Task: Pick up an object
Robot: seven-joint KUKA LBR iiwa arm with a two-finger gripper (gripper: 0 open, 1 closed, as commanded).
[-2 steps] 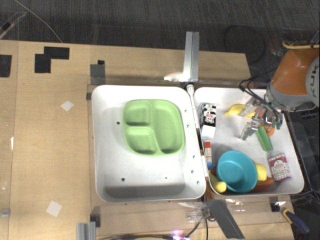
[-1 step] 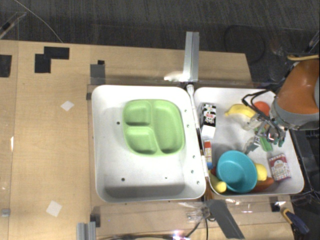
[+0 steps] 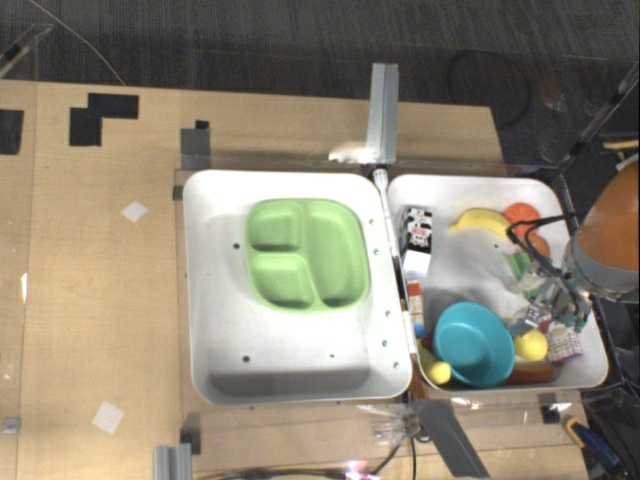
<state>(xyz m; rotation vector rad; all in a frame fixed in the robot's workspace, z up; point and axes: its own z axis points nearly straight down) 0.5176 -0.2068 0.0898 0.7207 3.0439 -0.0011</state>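
The right bin (image 3: 462, 182) holds a jumble of small objects. A yellow banana (image 3: 483, 221) and an orange piece (image 3: 521, 213) lie at its back. A blue bowl (image 3: 473, 343) sits at the front, with a yellow ball (image 3: 532, 346) to its right and another yellow piece (image 3: 438, 372) at its front left. A black-and-white box (image 3: 417, 230) lies along the left wall. My gripper (image 3: 552, 306) hangs low over the bin's right side, among cables and small clutter just above the yellow ball. Nothing visibly sits in its grasp.
The left bin (image 3: 215, 298) carries a green divided plate (image 3: 305, 253). A metal post (image 3: 384, 113) stands behind the gap between the bins. The arm's orange band (image 3: 612, 230) reaches in over the right bin's right wall. Wooden bench lies to the left.
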